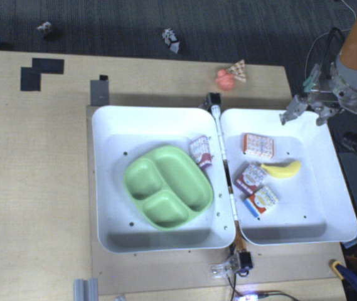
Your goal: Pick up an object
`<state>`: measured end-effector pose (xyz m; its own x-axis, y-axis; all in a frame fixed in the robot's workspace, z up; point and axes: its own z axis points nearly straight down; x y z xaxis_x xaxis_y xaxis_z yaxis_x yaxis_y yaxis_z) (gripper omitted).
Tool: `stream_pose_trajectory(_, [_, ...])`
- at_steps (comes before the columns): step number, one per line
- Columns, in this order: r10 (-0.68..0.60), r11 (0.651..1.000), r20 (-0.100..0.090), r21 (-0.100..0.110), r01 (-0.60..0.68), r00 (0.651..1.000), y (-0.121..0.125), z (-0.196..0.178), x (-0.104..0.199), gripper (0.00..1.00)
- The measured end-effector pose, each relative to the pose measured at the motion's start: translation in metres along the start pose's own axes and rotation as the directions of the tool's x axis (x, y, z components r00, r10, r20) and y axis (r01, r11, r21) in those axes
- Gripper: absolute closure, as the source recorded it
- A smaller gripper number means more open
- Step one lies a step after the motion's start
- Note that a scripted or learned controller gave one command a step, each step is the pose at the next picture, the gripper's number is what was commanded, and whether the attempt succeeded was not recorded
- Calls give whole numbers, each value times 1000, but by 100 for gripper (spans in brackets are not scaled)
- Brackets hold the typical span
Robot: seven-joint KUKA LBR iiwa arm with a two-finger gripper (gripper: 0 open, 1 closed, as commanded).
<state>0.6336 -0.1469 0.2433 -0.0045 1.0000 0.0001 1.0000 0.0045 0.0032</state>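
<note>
At frame centre-left, on the desk [34, 187], the left bin [106, 168] holds a green divided tray [167, 185] w/ a small red-white packet [201, 152] at its upper right edge. Right bin [329, 193] has a red-white box [258, 145], a banana [281, 169], and two more packets [250, 178] [264, 200] close together. Upper right, the end effector [305, 112] hovers over the right bin's top rim, fingers spread open, holding nothing.
</note>
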Motion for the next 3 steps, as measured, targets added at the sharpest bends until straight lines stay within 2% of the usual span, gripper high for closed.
stream_pose_trajectory(1, [-1, 1000, -1, 5, 1, 1000, 34, 134, 14, 0])
stream_pose_trajectory(2, [2, 1000, 1, -3, -2, 1000, -64, 156, 34, 0])
stream_pose_trajectory(3, [2, 1000, 1, -10, -1, 1000, -62, 144, 34, 100])
